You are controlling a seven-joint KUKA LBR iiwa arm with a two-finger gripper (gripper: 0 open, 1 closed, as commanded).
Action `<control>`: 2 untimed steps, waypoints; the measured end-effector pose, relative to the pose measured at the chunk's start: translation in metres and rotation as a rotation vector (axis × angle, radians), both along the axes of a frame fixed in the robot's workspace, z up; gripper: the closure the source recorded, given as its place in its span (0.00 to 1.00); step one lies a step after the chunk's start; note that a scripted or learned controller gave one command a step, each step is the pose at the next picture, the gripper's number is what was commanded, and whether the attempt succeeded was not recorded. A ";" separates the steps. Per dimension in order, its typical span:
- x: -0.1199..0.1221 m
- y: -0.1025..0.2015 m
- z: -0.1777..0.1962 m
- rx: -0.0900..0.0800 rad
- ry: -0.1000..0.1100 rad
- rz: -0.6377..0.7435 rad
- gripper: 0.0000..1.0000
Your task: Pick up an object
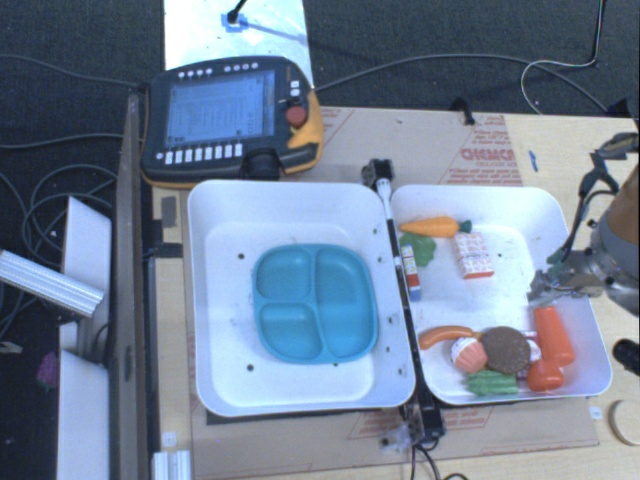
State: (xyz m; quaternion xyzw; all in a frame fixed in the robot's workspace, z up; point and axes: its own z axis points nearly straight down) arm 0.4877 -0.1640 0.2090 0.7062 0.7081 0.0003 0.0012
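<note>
We saw the gripper (548,284) above the orange-red toy sausage (553,335); we could not tell its state. The sausage looked light, stiff, slippery plastic, best pinched across its middle.

The grey metal arm (612,238) carries an orange band near the frame's edge, a looping black cable beside it, and a grey metal two-finger gripper (545,286).

The grey arm enters from the right edge and reaches leftward at a low height; its end effector (545,283) sits at the arm's left tip, a dark metallic cluster pointing left and slightly down, with cabling looped above the wrist
</note>
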 end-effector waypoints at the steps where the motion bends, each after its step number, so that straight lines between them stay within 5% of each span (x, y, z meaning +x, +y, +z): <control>1: 0.000 0.044 -0.014 0.002 0.003 0.001 1.00; 2: 0.051 0.079 -0.008 0.001 0.002 0.001 1.00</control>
